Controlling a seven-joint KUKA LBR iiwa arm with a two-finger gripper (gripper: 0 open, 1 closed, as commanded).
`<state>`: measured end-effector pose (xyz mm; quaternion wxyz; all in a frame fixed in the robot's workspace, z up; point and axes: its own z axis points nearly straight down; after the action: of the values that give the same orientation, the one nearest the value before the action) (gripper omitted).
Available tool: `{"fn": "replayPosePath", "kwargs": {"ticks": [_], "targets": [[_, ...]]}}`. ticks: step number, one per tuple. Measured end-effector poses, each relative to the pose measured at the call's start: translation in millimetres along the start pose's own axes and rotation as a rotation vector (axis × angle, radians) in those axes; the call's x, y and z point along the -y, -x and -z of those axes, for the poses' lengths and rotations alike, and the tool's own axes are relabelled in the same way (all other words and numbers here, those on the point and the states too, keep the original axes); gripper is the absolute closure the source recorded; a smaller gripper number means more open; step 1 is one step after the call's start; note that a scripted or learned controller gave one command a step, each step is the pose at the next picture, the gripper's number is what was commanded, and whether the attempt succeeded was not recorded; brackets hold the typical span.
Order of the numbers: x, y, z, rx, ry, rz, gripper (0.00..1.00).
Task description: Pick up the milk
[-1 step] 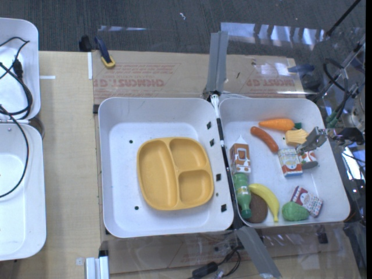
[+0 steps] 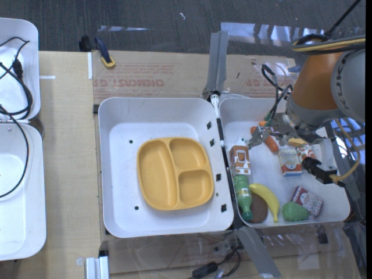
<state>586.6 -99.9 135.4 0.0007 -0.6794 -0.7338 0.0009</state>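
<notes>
We place the gripper (image 2: 283,133) low over the right bin (image 2: 331,214), wrist bulk and cables covering its tips; whether they are spread or closed we cannot tell. The milk (image 2: 290,160), a small white carton, sits just below and slightly right of the tips, toward the bin's near wall, apparently tilted. An orange carrot (image 2: 271,143) lies just left of them. Our judgement: a short drop nearward reaches the carton.
</notes>
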Motion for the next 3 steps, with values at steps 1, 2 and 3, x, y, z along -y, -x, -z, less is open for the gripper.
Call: {"fn": "replayPosePath", "kwargs": {"ticks": [1,2,3], "targets": [[21,3,-28,0.013,0.037,0.254,0.00],[10,-48,71,0.001,0.003,0.348,0.00],[60,-4,11,0.000,0.000,0.348,0.00]]}}
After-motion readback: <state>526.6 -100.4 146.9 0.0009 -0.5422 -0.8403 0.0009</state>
